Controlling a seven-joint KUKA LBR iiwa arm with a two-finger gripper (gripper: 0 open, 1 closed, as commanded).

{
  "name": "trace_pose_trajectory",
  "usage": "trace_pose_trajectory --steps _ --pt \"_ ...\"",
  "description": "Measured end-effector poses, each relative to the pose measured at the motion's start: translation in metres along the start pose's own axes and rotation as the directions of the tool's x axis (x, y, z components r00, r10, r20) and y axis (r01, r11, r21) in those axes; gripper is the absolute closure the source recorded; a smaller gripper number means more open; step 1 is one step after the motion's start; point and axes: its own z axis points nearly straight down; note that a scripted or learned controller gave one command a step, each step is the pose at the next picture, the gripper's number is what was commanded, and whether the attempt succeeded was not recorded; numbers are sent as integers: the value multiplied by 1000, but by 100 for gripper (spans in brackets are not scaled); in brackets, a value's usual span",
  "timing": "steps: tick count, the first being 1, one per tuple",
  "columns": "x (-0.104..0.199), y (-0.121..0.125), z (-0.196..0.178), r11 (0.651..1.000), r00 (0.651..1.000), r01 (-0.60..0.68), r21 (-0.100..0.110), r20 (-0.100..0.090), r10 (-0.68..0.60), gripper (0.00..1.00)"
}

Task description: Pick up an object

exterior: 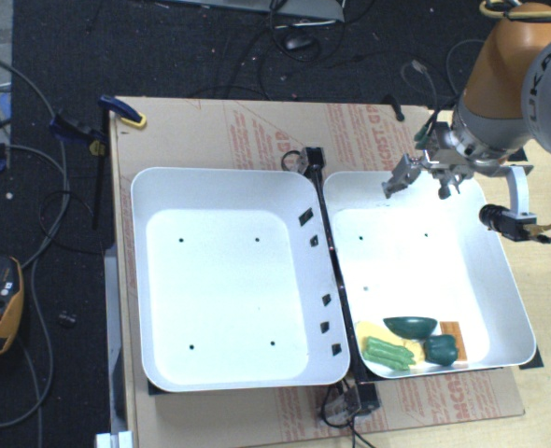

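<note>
Above the far edge of the right-hand shallow white bin (pixel 500 250) I see my hand (pixel 423 177) spread and empty, so no pick is made; the cluster of small green objects (pixel 411 341) lies untouched at the near edge.

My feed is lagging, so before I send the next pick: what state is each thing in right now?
Two-finger gripper: fingers spread open, holding nothing, above the far edge of the right bin.
Right shallow white bin: objects clustered in its near corner.
Dark green bowl-shaped object: lying in that cluster.
Light green ridged object: lying flat.
Teal chunky object: resting beside it.
Left shallow white bin: sits beside the right one.
</note>
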Motion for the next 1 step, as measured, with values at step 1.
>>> trace_pose_trajectory --steps 1 --pt "-26 -49 128 1000 1000 -3 10 -1 3 0"
